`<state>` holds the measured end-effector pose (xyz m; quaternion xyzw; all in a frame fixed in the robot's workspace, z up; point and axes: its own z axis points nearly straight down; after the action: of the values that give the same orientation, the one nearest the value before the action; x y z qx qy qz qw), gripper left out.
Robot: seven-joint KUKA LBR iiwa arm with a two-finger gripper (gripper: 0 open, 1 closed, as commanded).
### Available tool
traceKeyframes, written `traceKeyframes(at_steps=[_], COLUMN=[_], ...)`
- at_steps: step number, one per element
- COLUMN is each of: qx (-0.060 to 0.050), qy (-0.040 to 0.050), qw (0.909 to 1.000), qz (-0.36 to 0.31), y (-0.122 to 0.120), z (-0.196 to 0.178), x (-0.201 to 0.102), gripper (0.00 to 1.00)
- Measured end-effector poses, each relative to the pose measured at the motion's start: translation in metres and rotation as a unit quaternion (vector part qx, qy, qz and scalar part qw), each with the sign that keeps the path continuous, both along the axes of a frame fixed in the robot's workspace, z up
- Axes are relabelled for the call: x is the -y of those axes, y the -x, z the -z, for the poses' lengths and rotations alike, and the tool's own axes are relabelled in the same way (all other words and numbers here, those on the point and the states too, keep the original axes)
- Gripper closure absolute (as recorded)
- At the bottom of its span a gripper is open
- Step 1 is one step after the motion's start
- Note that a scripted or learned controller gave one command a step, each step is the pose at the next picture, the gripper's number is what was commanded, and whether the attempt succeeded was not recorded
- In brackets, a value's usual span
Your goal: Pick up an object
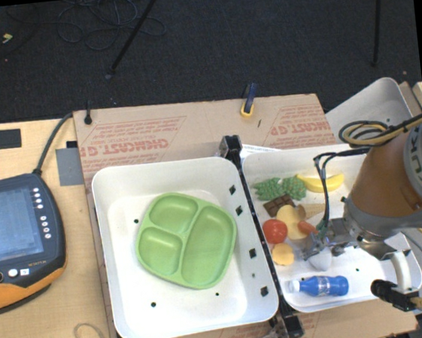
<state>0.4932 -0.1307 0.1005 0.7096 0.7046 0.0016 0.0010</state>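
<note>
The right bin (389, 273) holds several small toys: a green leafy piece (280, 188), a yellow banana (324, 182), a brown piece (282, 205), a red tomato (275, 231), a yellow lump (283, 254) and a blue bottle (324, 286) lying on its side near the front rim. My gripper (320, 249) hangs low in this bin, just right of the tomato and the yellow lump and above the bottle. Part of the pile is hidden behind the arm's orange wrist (383, 183).
In the left bin (117, 205) lies a green divided plate (186, 239). A black divider (252, 228) runs between the bins. A teach pendant (13, 228) sits at the far left on the bench. Cables (358, 134) loop above the arm.
</note>
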Motion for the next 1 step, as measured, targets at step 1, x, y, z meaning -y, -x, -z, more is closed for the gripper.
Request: traceKeyframes(at_steps=[1], qx=[-0.001], qy=[0.0003], qw=[1.0], qz=[-0.004], y=[-0.007], z=[-0.0447], x=[-0.0029], gripper=[1.0])
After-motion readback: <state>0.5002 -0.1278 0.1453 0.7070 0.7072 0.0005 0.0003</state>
